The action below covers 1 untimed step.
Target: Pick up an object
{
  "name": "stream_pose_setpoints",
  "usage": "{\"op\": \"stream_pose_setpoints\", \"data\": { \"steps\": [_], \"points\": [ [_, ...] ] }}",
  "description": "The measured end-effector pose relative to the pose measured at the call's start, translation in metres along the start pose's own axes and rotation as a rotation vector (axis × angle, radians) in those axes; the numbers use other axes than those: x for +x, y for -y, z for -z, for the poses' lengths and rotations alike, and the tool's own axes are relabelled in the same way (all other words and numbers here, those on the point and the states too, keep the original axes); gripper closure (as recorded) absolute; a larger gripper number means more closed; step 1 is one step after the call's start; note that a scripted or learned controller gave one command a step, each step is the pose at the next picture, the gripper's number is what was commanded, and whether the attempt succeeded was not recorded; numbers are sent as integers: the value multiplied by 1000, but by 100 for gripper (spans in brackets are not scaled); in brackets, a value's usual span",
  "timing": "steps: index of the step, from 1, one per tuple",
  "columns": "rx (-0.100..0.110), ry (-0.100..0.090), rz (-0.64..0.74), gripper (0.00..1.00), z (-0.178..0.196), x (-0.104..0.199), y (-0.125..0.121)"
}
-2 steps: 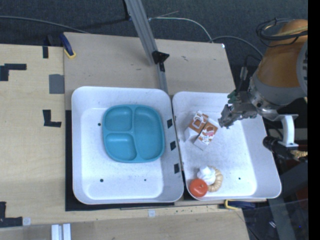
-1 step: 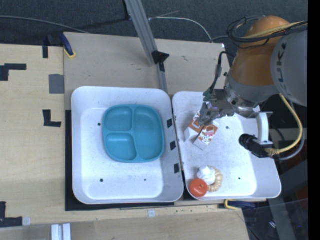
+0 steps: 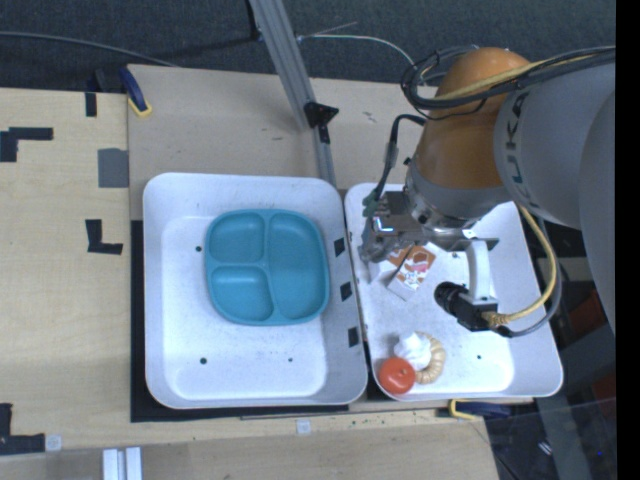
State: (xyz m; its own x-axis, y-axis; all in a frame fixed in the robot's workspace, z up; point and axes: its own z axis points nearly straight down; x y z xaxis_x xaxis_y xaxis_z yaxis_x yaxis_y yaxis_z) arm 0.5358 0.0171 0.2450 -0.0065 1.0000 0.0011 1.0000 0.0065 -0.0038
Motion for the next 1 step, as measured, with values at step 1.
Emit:
{"op": "stream_pose_setpoints", "data": {
  "steps": [1],
  "points": [
    [1, 0, 0, 100, -16, 56, 1]
  ]
}}
